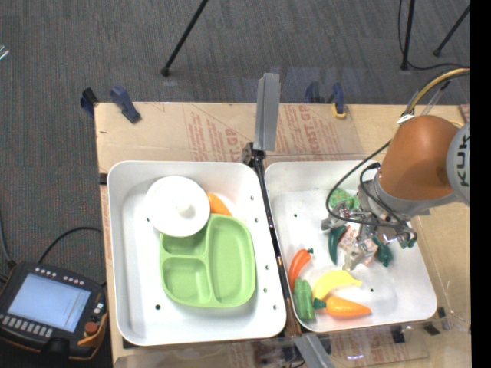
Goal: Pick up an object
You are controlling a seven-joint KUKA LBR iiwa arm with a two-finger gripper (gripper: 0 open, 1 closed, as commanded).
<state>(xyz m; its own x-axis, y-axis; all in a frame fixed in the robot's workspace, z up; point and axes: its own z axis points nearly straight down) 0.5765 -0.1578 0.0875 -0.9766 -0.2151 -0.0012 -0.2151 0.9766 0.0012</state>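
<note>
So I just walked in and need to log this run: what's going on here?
A grey KUKA arm reaches in from the right over the right bin, its gripper down among toy food near the middle of that bin. Nothing can be seen held between its fingers. A yellow banana, an orange carrot and a red pepper lie along the bin's front left. The left bin holds a green divided tray and a white round lid.
</note>
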